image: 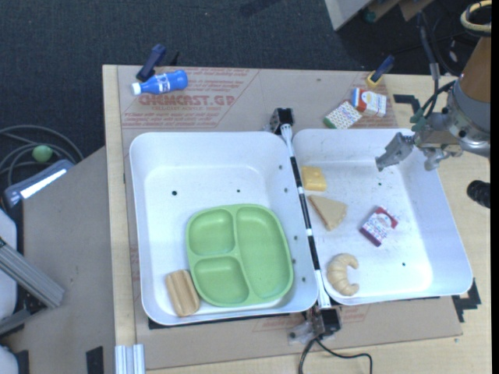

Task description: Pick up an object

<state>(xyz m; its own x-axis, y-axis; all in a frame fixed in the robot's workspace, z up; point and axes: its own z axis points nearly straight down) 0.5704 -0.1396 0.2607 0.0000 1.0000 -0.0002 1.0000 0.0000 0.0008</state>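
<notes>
With the claw [411, 153] spread and empty at the right bin's [448, 232] upper edge, the packet [379, 226] at mid-bin could be nudged aside by a misaligned descent.

Dark carpet floor [117, 14] — plywood bench [234, 92] atop.

Green divided tray [234, 255] in a white bin [148, 178], tan bread [182, 292], yellow cheese [314, 179], golden croissant [343, 273], red-and-white packet [379, 226], blue bottle [160, 82].
</notes>
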